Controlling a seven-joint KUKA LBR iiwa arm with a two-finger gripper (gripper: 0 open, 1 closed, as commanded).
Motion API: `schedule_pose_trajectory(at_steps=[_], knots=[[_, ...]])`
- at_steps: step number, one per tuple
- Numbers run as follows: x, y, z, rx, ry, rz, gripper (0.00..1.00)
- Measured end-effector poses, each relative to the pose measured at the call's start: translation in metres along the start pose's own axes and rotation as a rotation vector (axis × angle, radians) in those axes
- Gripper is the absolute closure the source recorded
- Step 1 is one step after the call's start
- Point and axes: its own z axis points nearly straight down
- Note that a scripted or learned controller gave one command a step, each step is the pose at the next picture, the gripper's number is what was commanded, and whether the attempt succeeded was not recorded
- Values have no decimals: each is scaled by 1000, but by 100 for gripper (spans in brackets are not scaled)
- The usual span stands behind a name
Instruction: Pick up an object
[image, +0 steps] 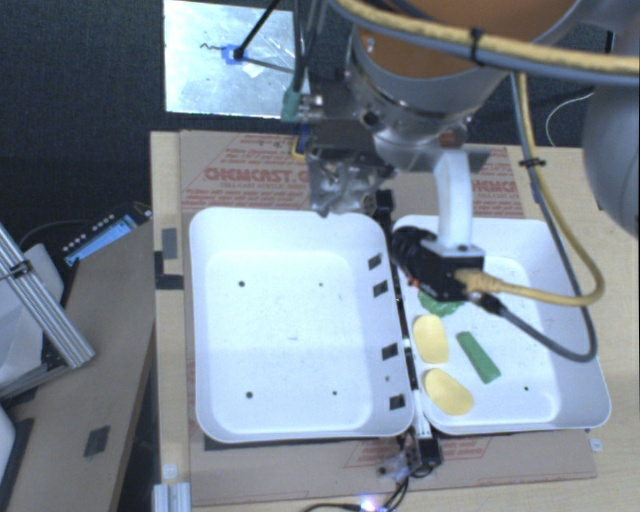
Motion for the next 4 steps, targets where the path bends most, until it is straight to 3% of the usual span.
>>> schedule_pose_trajectory(at_steps=[1,2,3,4], knots=[[-50,86,2,-2,-5,16,100],[7,-1,0,2,0,-2,100],[-19,95,1,-4,-3,13,100],[2,13,266,18,-10,7,100]])
